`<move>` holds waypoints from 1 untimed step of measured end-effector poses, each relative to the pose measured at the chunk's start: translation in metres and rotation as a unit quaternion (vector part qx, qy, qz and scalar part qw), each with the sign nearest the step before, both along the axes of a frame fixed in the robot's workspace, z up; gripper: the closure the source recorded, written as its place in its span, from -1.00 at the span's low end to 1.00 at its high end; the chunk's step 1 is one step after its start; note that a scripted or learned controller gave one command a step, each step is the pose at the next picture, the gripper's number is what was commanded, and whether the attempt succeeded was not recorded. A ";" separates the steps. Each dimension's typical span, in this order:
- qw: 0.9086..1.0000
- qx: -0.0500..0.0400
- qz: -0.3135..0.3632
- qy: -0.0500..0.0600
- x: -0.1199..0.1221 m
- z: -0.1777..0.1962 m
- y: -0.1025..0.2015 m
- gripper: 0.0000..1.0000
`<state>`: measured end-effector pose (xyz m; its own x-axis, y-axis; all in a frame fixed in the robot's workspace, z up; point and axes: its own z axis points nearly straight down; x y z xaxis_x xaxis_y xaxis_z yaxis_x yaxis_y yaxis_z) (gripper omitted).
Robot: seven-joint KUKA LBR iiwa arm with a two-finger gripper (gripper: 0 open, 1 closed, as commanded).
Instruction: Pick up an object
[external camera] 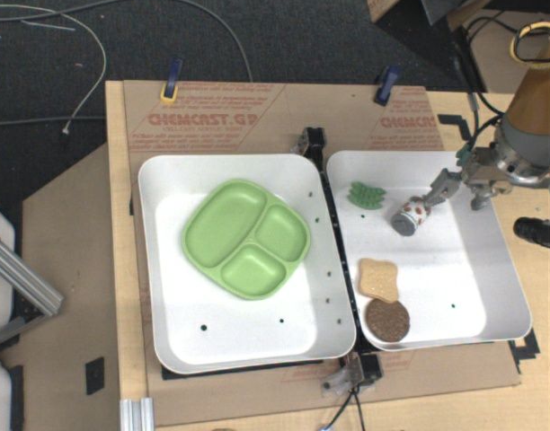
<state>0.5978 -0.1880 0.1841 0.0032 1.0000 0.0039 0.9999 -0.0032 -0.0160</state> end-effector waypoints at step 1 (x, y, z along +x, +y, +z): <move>1.000 -0.002 0.002 -0.008 0.003 0.009 0.001 -1.00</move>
<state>0.6012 -0.1873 0.1934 -0.0004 1.0000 0.0008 1.0000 0.0004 -0.0007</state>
